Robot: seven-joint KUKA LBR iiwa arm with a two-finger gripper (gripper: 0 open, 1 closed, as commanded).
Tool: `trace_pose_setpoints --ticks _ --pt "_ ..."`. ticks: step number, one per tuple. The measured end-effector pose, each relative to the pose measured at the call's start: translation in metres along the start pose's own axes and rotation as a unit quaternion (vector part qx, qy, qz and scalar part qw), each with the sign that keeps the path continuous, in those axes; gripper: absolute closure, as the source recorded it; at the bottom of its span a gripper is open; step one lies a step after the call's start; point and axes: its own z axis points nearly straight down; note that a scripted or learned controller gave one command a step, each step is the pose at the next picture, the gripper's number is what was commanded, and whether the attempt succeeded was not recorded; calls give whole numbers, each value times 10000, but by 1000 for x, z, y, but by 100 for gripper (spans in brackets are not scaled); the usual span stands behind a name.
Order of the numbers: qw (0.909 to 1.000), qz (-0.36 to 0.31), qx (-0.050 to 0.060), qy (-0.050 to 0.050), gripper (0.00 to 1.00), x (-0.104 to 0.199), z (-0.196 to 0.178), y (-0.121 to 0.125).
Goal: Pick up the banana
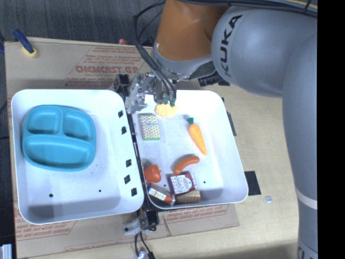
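While the KUKA arm [259, 42] reaches in from the right w/ its orange band up top, the gripper [161, 97] sits low over the far end of the right bin [229, 139], near the wall btw the two bins. The banana [166, 110] is a small yellow thing right under the fingertips, touching or nearly so. Can't tell how far the fingers are spread or whether they've got any of it pinched; that spot is dark and cluttered.

Rest of the right bin: a green/white patterned packet [150, 127] just below the banana, a carrot [197, 137] off to the right, an orange sausage-ish piece [186, 163] further down, a red tomato-looking thing [152, 173] by the left wall, plus a dark red packet [181, 184] and a small box-like item [160, 195] at the near edge.

Left bin [32, 206] has a blue divided tray [58, 136] lying toward its far-left side. Both bins sit on brown cardboard [81, 58] w/ red print.
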Motion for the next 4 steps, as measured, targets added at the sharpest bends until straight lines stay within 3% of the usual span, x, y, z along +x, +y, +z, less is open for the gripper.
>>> trace_pose_setpoints --ticks 1,2,3,4 --pt "10000 -64 -1 -15 100 -28 -23 -60" --pt "10000 -79 1 -25 100 -28 -34 -59" --pt "9992 397 -5 -1 100 37 -3 8" --pt "9997 245 -2 -5 100 93 -36 -61"
